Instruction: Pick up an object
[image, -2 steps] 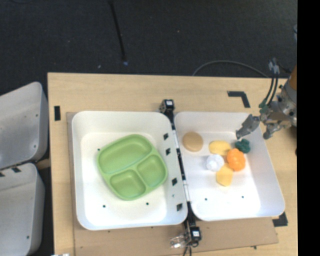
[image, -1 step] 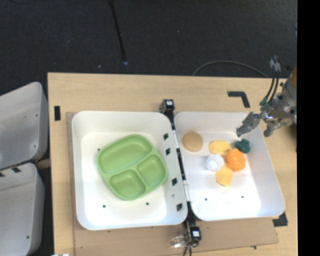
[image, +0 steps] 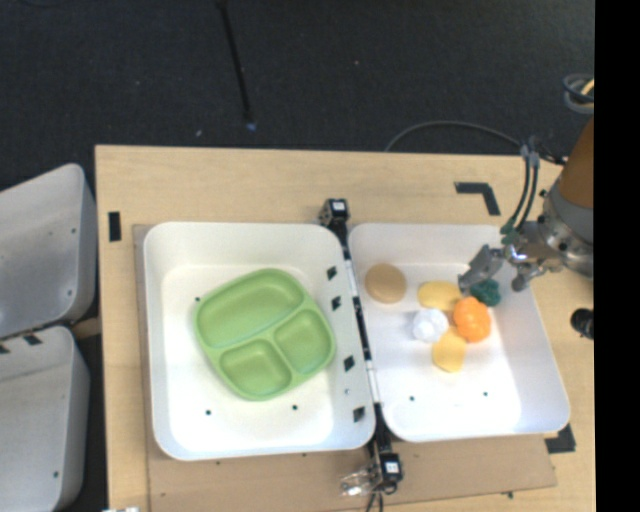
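Observation:
My gripper (image: 499, 277) hangs over the upper right part of the right bin (image: 500, 410), its two fingers spread apart and open. A small dark green object (image: 487, 293) lies just below the left finger (image: 478, 269), close to it but not clamped between the fingers. Next to it are an orange ball (image: 472, 319), a yellow piece (image: 437, 295), a white lump (image: 430, 325), another yellow piece (image: 450, 353) and a tan round disc (image: 385, 283).
The left bin (image: 180, 420) holds a green divided plate (image: 263, 333). A black cable (image: 440, 127) loops over the bench behind the right bin. The arm reaches in from the right edge.

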